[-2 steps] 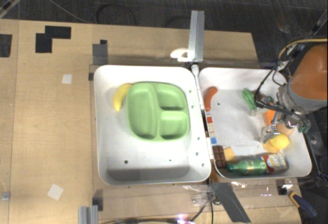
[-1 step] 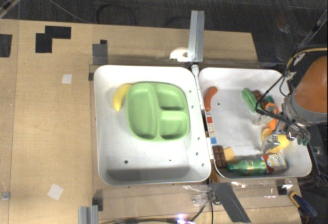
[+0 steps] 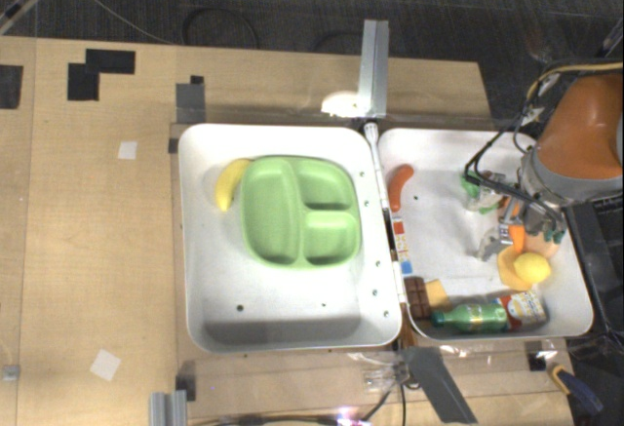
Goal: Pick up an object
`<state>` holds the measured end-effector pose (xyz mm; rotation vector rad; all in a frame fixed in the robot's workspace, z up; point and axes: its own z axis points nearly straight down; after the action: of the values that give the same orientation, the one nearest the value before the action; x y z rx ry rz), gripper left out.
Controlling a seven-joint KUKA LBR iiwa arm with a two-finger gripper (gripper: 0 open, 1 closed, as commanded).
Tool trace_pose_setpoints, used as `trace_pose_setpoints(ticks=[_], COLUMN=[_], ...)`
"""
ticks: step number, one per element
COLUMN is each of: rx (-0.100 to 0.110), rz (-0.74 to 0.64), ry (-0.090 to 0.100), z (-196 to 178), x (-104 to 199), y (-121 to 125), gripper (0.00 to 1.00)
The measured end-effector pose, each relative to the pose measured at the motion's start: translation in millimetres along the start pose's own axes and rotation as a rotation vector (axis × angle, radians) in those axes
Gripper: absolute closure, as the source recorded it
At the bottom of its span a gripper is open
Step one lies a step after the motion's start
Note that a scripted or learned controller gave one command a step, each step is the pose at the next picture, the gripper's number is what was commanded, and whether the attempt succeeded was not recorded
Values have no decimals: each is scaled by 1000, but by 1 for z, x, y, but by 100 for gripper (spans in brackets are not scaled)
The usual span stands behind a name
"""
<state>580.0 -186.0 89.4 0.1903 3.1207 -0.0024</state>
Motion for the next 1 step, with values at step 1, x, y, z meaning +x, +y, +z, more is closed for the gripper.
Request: trace_pose_setpoints(ticks=[1], rx=[1], rz=[84], ry=[-1], z=[0], x=[11], y=[6], gripper=[0])
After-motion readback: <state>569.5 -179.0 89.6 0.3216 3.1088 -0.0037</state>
